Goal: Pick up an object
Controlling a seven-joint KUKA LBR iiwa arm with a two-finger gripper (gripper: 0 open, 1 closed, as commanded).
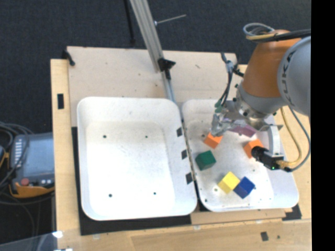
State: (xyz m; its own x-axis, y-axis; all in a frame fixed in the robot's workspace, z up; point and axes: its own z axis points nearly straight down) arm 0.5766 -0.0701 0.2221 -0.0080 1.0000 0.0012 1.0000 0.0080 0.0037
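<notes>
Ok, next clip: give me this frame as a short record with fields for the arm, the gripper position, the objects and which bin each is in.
arm: grey KUKA arm with orange band, reaching in from the right over the right bin
gripper: gripper low over the orange block, near the right bin's left side
objects in right bin: orange block, green block, yellow block, blue block, purple piece under the wrist
yellow and blue: touching
left bin: left bin, no blocks
</notes>
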